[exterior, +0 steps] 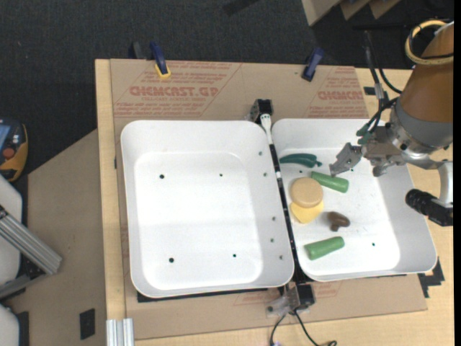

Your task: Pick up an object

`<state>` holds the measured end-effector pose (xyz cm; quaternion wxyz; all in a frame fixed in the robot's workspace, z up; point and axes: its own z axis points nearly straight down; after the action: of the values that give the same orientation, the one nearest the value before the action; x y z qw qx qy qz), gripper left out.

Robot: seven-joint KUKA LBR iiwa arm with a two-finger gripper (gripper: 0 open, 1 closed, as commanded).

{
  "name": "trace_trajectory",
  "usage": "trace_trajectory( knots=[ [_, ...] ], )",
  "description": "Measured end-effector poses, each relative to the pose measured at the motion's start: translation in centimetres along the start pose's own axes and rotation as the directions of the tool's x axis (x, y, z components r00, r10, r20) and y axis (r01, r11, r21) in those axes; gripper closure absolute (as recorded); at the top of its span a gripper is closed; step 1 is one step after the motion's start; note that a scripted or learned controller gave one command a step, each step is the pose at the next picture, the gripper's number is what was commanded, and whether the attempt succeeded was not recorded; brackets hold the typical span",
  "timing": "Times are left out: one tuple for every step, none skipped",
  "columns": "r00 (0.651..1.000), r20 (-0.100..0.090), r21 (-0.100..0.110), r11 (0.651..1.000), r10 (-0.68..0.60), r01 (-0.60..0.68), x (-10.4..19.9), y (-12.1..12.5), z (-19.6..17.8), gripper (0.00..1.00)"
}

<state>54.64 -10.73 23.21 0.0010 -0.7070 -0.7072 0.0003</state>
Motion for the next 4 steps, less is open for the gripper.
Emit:
trace_trajectory(
  knots=[
    [1.000,0.009,-0.019,1.000,0.005,-0.004,-5.4,0.4,-13.1,0.00],
    [1.000,0.005,-0.020,1.000,0.000,0.000,-3.5,-6.9,-25.6,0.00],
    [1.000,0.005,-0.009,1.000,0.000,0.000,-3.5,-6.6,-25.9,1.00],
    [1.000,0.002,-0.010,1.000,-0.005,0.005,0.7,-6.7,-29.2,1.00]
  ],
)
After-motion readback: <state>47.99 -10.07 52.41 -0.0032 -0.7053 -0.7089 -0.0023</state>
